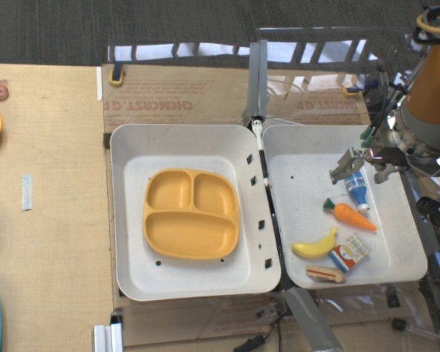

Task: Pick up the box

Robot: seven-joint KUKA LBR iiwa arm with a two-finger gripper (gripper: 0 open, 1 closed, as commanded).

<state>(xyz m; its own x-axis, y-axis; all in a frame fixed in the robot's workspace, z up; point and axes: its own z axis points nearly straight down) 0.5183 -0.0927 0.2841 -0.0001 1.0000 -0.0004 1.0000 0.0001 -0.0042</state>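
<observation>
The box [350,253] is a small carton, lying flat and turned at a slant, printed in red, white and blue with an orange patch on its face. It is sitting near the front edge of the right bin [301,152], at about five o'clock from that bin's middle.

Two white bins are lying side by side on the surface [51,167]. The left bin [125,218] is holding one yellow-orange plate [192,214] with three compartments. The right bin is holding five things: one box, one yellow banana [315,245], one orange carrot [350,216] with a green top, one blue and white tube [357,189], and one hot dog toy [324,273] in tan and red.

The banana is lying just beside the box at its nine o'clock, and the hot dog is lying near it at about seven o'clock. The carrot is resting close above the box, at twelve o'clock.

The hand [367,166] is hovering over the upper right part of the right bin, right above the tube's upper end. Its two fingers are standing apart, fairly wide, with nothing clearly between them. The box is lying at about six o'clock from the hand, well apart from it, with the tube and carrot between them.
</observation>
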